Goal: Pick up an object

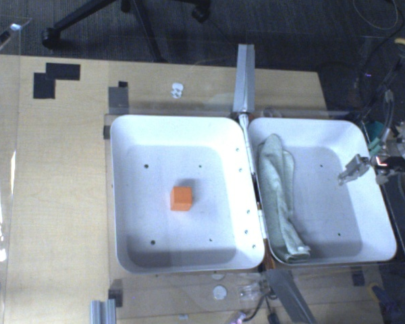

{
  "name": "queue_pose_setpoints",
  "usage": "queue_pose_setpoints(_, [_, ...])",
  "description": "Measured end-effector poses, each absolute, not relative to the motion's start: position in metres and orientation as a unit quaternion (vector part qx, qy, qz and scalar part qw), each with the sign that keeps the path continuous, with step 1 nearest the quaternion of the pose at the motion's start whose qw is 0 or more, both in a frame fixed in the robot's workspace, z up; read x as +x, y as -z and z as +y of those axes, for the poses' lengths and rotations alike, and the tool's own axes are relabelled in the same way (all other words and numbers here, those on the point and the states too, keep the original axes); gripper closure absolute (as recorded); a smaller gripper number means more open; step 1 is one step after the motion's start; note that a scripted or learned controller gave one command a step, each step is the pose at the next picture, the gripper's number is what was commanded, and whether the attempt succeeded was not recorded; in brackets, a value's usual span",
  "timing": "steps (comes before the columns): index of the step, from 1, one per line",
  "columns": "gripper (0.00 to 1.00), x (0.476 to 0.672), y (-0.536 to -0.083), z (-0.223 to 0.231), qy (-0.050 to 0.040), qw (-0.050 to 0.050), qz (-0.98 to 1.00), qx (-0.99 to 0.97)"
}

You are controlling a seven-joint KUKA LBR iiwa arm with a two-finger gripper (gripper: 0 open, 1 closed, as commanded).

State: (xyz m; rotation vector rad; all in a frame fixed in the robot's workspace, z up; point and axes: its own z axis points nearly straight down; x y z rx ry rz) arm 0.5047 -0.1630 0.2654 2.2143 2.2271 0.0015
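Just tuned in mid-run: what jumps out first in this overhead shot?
The orange cube sits alone near the middle of the left bin. A pale crumpled cloth lies along the right bin's left wall, and the gripper hovers at that bin's right edge.

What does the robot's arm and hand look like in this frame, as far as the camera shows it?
Little of it shows, at the right edge. The hand is a small, pale grey metal piece reaching over the right bin. Behind it sits a darker block with a small red-orange spot, along with teal and dark cables. Finer detail is too blurred to tell.
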Motion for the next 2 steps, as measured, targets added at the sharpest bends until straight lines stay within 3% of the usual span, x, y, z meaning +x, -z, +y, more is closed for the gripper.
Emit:
queue_pose_setpoints(1, [0.0, 0.5, -0.092, -0.152, -0.0022, 0.004, 0.769, 0.639])
queue_pose_setpoints(2, [1.0, 0.502, -0.104, -0.151, -0.004, 0.006, 0.77, 0.638])
